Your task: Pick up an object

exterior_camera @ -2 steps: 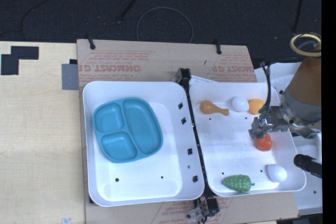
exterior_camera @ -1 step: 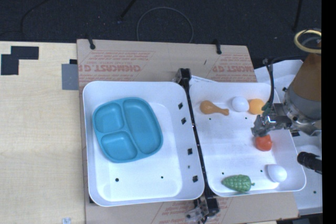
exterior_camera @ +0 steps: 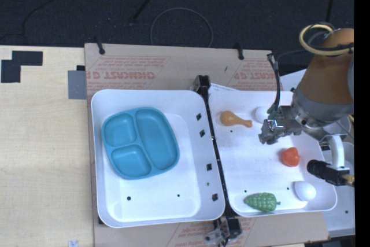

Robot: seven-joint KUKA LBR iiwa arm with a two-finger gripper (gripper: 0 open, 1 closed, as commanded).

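My gripper (exterior_camera: 269, 131) hangs over the upper middle of the right bin (exterior_camera: 231, 182), reaching in from the right. I cannot tell its state from this view. Nothing is seen held in it.

Candidate items in the right bin:
- An orange drumstick-shaped toy (exterior_camera: 235, 119) lies just to the left of my gripper, near the bin's upper left, apart from it.
- A small white object (exterior_camera: 259, 114) sits just above and left of my gripper, partly hidden by it.
- A red toy (exterior_camera: 290, 156) lies below and to the right of my gripper, near but not touching.
- A white egg-shaped item (exterior_camera: 304, 190) rests in the lower right corner, well apart.
- A green bumpy toy (exterior_camera: 261, 201) lies along the bottom edge, well apart.

The left bin (exterior_camera: 110, 199) holds a blue divided plate (exterior_camera: 140, 142), well away from my gripper across the black divider (exterior_camera: 211, 147) between the bins. Both bins sit on a cardboard sheet (exterior_camera: 150, 69) on the worktop (exterior_camera: 40, 153).
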